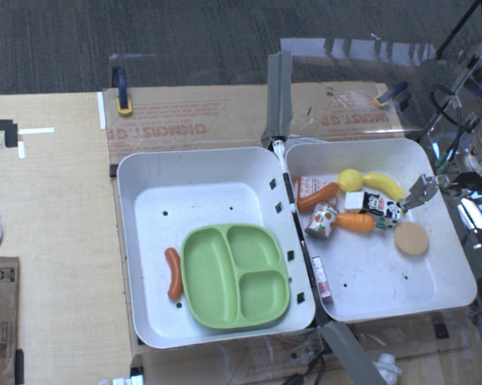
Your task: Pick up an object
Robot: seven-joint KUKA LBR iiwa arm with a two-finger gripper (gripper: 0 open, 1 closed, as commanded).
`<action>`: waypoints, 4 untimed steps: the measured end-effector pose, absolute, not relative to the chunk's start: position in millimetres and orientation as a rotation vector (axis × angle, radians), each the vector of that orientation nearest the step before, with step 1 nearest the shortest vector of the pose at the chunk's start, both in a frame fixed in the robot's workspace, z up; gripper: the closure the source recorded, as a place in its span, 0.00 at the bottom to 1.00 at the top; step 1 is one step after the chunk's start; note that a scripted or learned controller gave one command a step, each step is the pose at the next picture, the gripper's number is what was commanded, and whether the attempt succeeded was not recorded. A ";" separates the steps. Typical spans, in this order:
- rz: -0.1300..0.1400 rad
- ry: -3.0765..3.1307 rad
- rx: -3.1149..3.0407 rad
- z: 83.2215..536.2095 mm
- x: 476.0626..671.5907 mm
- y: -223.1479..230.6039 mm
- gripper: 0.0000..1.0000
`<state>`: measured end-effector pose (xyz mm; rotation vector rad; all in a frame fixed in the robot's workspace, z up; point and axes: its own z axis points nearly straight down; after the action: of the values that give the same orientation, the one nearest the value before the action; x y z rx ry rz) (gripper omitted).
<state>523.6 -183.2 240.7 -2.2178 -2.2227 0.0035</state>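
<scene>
The right bin (393, 288) holds a cluster of small items near its back. Among them are a red sausage (317, 196), a yellow lemon (350, 179), a banana (384, 184) and a carrot (358, 222). A small red and white packet (322, 221) and a black and white piece (382, 207) lie with them. A round tan disc (412, 239) lies alone toward the right. A narrow red and white wrapper (319, 277) lies along the bin's left wall. In the left bin (146, 234), a green divided plate (234, 275) sits beside an orange sausage (174, 274).
A small grey metal piece (422, 190) juts over the right bin's right rim, near the banana. Cables and equipment crowd the far right. An upright grey post (279, 96) stands behind the seam between the bins. Cardboard lies behind both bins.
</scene>
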 end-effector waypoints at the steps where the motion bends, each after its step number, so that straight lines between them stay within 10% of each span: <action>1: 0.003 -2.252 -2.189 123.8 587.5 -169.4 0.00; 2: -0.031 -2.046 -2.402 103.7 546.8 -157.6 0.00; 3: -0.037 -2.046 -2.407 114.6 548.8 -157.8 1.00; 4: -0.034 -2.045 -2.406 113.3 548.2 -157.8 0.00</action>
<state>548.2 -157.8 113.3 -2.4061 -2.0446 -0.0342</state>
